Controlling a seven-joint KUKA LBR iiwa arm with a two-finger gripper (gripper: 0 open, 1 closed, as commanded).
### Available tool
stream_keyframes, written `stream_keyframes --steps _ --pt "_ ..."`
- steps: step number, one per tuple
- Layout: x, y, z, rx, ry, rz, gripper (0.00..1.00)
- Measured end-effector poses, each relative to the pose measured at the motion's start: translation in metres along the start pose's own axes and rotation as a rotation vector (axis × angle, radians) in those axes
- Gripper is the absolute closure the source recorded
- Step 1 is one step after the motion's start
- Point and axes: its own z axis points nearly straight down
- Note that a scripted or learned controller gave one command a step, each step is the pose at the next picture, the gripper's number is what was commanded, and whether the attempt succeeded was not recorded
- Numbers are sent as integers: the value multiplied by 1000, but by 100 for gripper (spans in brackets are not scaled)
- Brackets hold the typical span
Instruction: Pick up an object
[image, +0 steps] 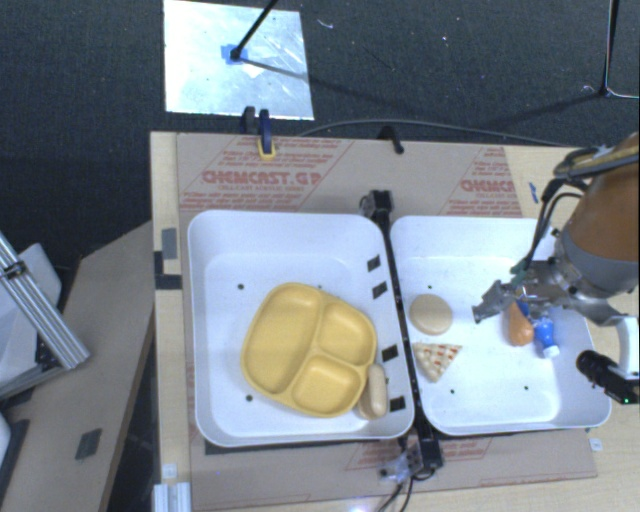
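Orange and blue sit right under me in the camera view: I'm down in the right bin (470, 420), my gripper (520, 305) low over its right half, with an orange carrot-like piece (518, 325) and a small blue-and-white object (546, 338) touching or nearly touching each other just beneath my wrist. Are my jaws spread or pressed together? I cannot tell from this slant; the grey body of the arm covers too much, and nothing is plainly seen pinched between them, so I won't claim a hold. Further left in the same bin lie a round tan bun-like piece (432, 313) and, just below it, a triangular wedge that looks like a pizza slice (437, 358), both well apart from me. Across the divider, the left bin (230, 250) carries a yellow compartment plate (310, 347) with a pale oblong roll (375, 390) resting against its lower right rim. So where does that leave the job? By my reckoning I've done the reach and I'm at the grasp itself, the carrot piece being my likeliest target; closing firmly and lifting it clear of the bin floor are still to come, and nothing is off the floor yet.
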Motion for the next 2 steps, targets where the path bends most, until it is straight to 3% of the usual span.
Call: stream_keyframes --steps 2 --pt "-7 -3 91 3 1 3 0"
